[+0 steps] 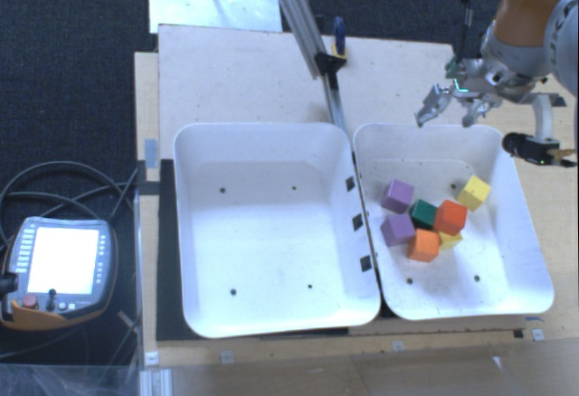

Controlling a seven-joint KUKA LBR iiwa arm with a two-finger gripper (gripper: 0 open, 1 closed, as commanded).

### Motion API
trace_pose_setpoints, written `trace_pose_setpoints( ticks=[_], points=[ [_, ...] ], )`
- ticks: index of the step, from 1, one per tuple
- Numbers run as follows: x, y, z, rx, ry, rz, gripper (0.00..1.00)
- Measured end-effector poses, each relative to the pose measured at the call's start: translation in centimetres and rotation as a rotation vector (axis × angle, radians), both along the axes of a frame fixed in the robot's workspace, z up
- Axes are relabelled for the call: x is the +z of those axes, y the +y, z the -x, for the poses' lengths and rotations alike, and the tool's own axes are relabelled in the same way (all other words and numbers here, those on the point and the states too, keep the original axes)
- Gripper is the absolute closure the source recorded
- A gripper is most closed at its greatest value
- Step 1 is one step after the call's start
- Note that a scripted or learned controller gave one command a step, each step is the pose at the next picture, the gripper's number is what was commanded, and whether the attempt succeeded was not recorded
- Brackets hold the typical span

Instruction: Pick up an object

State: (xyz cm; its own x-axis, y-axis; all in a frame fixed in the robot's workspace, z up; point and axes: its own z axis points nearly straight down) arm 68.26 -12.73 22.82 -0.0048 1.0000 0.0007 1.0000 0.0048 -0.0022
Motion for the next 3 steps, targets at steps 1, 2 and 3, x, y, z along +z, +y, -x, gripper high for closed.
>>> trace_pose_setpoints(
  ticks=[1,2,3],
  points=[
    [0.3,0.0,-0.1,0.001,-0.004,0.002,0.0],
    [-3.9,0.3,-0.5,0.001,-0.001,0.001,0.0],
    [-9.4,0.2,0.5,-0.002,0.001,0.001,0.0]
  ],
)
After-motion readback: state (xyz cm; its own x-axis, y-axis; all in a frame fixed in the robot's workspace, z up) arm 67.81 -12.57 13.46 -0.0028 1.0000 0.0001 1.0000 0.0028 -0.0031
